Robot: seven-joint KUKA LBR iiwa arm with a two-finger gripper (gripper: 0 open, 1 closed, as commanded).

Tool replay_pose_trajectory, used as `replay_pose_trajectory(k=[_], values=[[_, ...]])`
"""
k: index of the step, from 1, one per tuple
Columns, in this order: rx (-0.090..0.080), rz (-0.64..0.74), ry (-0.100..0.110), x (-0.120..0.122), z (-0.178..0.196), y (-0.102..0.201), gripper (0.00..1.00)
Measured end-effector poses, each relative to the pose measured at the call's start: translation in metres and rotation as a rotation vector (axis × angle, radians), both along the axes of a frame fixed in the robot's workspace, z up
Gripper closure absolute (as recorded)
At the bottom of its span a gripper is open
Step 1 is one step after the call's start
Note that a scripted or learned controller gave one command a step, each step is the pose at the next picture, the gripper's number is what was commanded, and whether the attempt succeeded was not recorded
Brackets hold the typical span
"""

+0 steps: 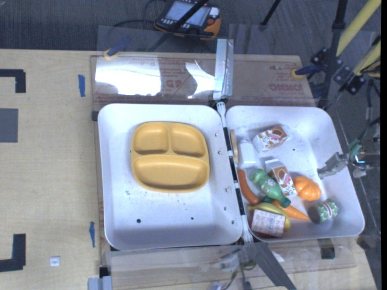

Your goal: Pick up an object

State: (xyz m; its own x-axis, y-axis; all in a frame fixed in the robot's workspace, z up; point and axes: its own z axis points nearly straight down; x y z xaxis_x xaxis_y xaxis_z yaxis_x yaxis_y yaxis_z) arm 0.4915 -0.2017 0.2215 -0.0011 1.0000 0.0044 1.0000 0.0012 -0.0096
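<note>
Two shallow white bins sit side by side on a wooden counter (48, 162), divided by a raised seam in the middle of the frame. The left bin (115, 216) carries a yellow divided tray (171, 156), set flat near its centre with its three compartments bare, apparently a destination for whatever is lifted.

The candidates for the pick crowd the right bin (338, 222). They cluster toward its lower left: an orange toy fruit (308, 189), a carrot (295, 212) lying flat along the bottom, a green bottle (268, 185) tilted among its neighbours, a red sausage-like piece (245, 187) against the dividing wall, and a labelled can (268, 222) on its side at the lower edge. A small packet (271, 136) lies apart toward the upper middle, and a round dark-and-green piece (325, 211) rests near the lower right. Most of these touch or overlap, which would likely make a clean grasp from the pile awkward; the packet and the round piece stand freer.

The gripper (331, 165) reaches in from the right of the frame, over the bin's right side, just beside the orange fruit but apart from it. Nothing lies between its fingers, and whether they stand wide or narrow cannot be made out at this angle.

Judging by this, the pick is not yet made; the orange fruit looks the nearest target.
</note>
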Motion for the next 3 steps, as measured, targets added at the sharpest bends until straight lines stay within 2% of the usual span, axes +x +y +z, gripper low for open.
replay_pose_trajectory(k=[1,2,3], values=[[0.0,-0.096,0.002,-0.013,-0.022,0.036,0.0],[-0.005,-0.033,-0.004,-0.011,0.104,0.062,0.0],[-0.003,-0.085,0.0,-0.009,-0.092,0.106,0.0]])
